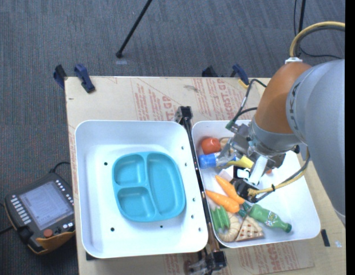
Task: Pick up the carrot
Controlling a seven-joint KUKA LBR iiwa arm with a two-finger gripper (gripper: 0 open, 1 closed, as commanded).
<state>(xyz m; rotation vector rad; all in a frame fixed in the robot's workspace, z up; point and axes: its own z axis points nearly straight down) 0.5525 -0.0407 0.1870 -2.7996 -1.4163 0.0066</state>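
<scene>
Two orange carrots lie in the right bin (306, 202). One carrot (229, 188) points up-left, and the other carrot (222, 200) lies just below it, nearer the bin's left wall. My gripper (230, 158) hangs over the upper left part of this bin, just above the carrots and beside a blue piece (207, 161). I see nothing clearly held by it. The grey arm with its orange band covers the bin's upper right part.
The right bin also holds a red tomato (210, 145), a green bottle (270, 217), a green vegetable (220, 217) and a pizza slice (247, 230). The left bin (91, 153) holds a blue divided plate (148, 185). A pendant (41, 211) lies left of the bench.
</scene>
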